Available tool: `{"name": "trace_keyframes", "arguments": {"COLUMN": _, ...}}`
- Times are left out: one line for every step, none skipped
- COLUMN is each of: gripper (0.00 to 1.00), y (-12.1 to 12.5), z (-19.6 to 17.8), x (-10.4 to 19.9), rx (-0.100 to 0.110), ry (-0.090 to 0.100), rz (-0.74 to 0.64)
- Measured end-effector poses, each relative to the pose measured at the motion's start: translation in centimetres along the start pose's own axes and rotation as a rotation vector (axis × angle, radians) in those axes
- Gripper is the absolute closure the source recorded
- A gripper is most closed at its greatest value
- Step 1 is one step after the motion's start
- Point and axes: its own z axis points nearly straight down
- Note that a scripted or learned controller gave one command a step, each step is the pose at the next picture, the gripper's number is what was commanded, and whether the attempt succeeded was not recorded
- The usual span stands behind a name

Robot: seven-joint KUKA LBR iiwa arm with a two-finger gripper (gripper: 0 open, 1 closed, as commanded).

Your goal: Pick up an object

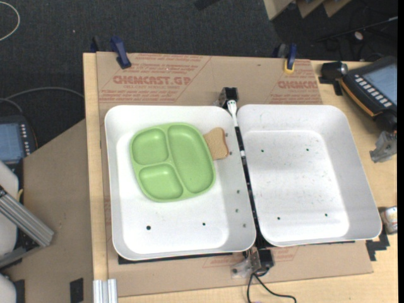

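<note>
Green divided plate (172, 163) lies in the left bin (126, 232). A tan piece (217, 144), maybe a sponge, touches its right rim. The hand's state I cannot tell.

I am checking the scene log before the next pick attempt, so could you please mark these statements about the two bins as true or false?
1. The green divided plate lies in the left bin. True.
2. The plate has four compartments. False: it has three, two smaller ones on the left and one longer one on the right.
3. A small tan block lies against the plate's right rim. True.
4. The tan block lies in the right bin. False: it is in the left bin, near the divide between the bins.
5. A blue clamp grips the far edge of the cardboard sheet. True.
</note>
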Motion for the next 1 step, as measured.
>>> {"name": "trace_keyframes", "arguments": {"gripper": 1.0, "y": 5.19, "z": -11.66, "x": -1.92, "rx": -0.025, "ry": -0.012, "rz": -0.001}}
